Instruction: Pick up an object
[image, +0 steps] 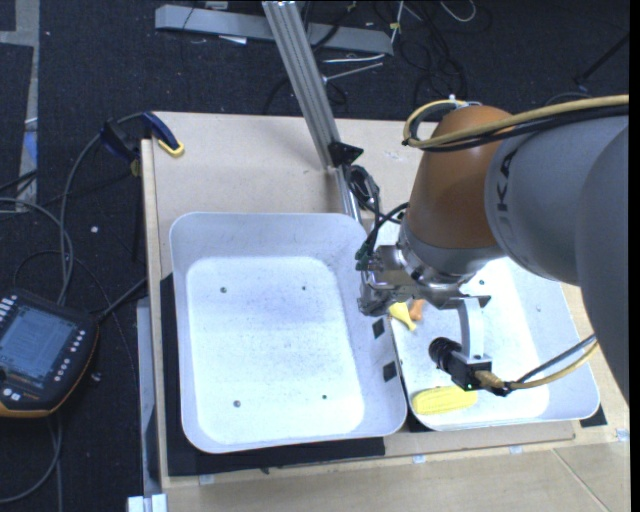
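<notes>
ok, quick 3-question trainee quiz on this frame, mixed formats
1. True or false: the arm is over the right bin.
2. Multiple choice: the long yellow object lies (A) in the left bin, (B) near the right bin's front edge, (C) on the bench behind the bins.
3. Fill in: the handheld unit with a screen lies off the bench to the view's ____.

Key: 1 true; 2 B; 3 left. The gripper is low near the right bin's left wall, beside a small yellow-orange object; a grasp cannot be judged from here.
</notes>
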